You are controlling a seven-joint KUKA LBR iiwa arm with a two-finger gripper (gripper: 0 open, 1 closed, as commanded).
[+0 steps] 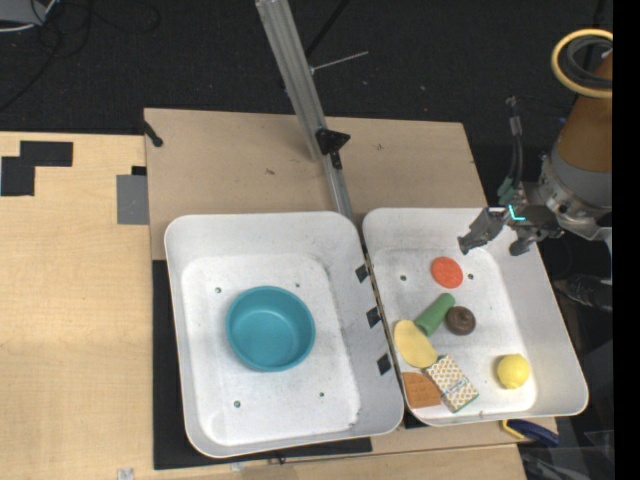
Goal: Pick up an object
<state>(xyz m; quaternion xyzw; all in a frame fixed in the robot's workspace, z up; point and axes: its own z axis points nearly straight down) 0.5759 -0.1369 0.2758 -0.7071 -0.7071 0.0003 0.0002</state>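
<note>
My gripper [497,236] hangs over the back right part of the right bin [560,318], its two dark fingers spread apart with nothing between them. Just below and left of it lies a flat orange-red disc [447,272]. Further toward the front lie a green cylinder [434,314], a dark brown round piece [460,320], a pale yellow banana-like piece [413,344], a yellow lemon [513,371], and a patterned box [453,381] on an orange-brown slab [421,390].
The left bin [200,258] holds a teal bowl [270,328]. A slanted metal rail [300,88] runs from the back down to the seam between the bins. Black clips mark the shared bin wall [372,313].
</note>
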